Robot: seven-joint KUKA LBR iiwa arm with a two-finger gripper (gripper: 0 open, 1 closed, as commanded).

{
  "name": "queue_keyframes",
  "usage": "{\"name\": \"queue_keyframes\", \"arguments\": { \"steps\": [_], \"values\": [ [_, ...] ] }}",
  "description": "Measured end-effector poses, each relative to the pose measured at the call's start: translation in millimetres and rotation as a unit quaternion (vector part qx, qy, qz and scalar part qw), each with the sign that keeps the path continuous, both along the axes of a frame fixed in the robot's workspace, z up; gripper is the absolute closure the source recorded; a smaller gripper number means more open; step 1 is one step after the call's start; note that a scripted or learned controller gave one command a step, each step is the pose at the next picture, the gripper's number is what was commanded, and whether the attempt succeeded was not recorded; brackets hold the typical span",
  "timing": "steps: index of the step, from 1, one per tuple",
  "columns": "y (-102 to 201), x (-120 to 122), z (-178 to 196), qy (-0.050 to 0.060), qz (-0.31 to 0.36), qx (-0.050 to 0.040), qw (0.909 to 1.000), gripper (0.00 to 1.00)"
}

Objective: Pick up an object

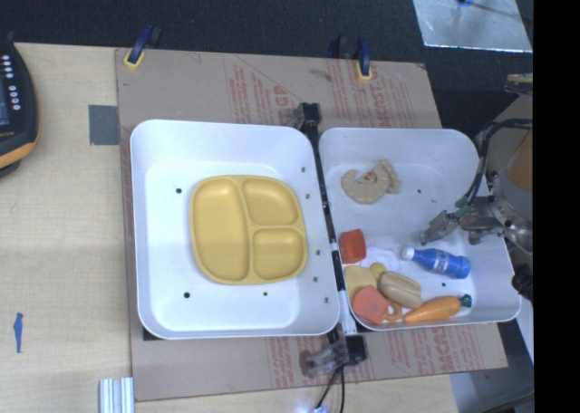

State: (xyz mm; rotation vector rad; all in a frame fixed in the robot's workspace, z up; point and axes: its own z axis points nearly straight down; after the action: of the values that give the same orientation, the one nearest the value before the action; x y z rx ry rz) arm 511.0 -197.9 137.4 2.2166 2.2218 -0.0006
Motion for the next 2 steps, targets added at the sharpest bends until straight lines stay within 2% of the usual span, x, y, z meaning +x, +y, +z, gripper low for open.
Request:
{"name": "queue_keyframes", "arguments": {
  "steps": [1, 2],
  "values": [
    [7, -23, -41, -0.004, 0.000, 0.0013, 1.0000, 0.00],
    [8, -21, -29, -0.005, 0.002, 0.0015, 1.0000, 1.00]
  ]
}}
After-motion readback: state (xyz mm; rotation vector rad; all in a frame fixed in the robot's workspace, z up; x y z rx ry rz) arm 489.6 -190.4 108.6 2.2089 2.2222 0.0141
